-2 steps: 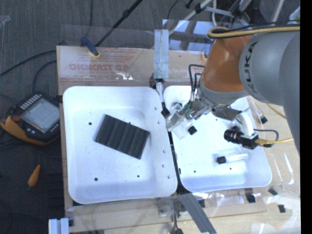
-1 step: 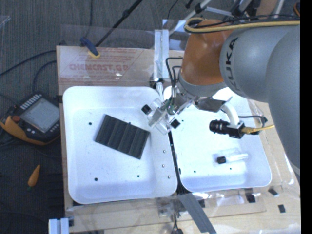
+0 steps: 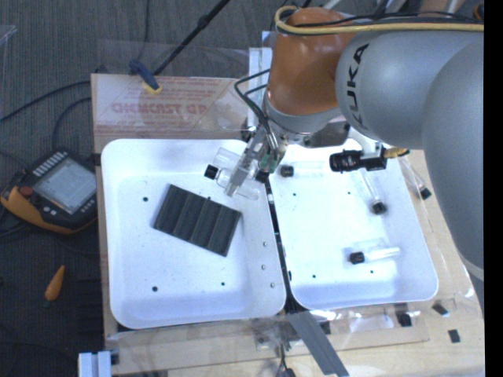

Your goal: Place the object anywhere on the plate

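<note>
My claw (image 3: 240, 173) hangs over the left bin (image 3: 130, 163) – just above the dark ribbed plate (image 3: 196, 219) – pinching a clear tube (image 3: 225, 166) with black cap.

Dark ribbed rectangular plate (image 3: 196, 220) lies flat, skewed, mid left bin. Clear vial with black cap (image 3: 225, 169) sits tilted just above the plate's upper right corner, at the fingers.

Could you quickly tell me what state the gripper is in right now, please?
Gripper: shut on a clear vial, above the left bin, near the dark plate.
</note>
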